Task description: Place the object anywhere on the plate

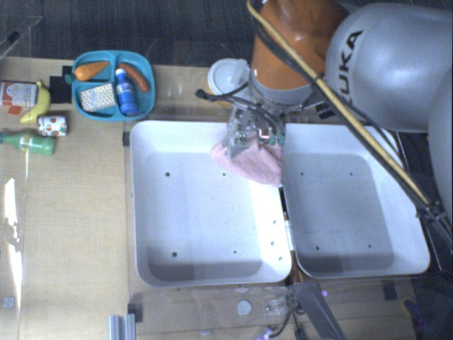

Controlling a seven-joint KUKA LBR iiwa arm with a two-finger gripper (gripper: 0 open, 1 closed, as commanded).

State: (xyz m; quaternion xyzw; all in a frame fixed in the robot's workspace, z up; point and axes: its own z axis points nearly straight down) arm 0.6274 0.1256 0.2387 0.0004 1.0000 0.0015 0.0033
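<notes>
- Two shallow white bins side by side on the pale wooden surface [71,225]: left bin [191,261], right bin [354,261], inner rims touching or nearly so.
- In the left bin, near its upper right corner: a pink cloth [256,165], draped toward the shared rim, part of it bunched up under the hand.
- Hand [249,134] directly above the cloth's upper edge, fingers pointing down into the folds; open or clamped, cannot tell, and no clear sight of fabric between the fingers.
- Blue divided plate [145,73] beyond the left bin's far left corner, holding toy food: carrot, sausage, blue bottle, a cracker-like piece.
- White cup [226,76] just beside the arm's orange band.
- Left edge of the surface: banana, small can, green bottle, carton.
- Wide bare floor across most of the left bin; right bin floor likewise bare.
</notes>
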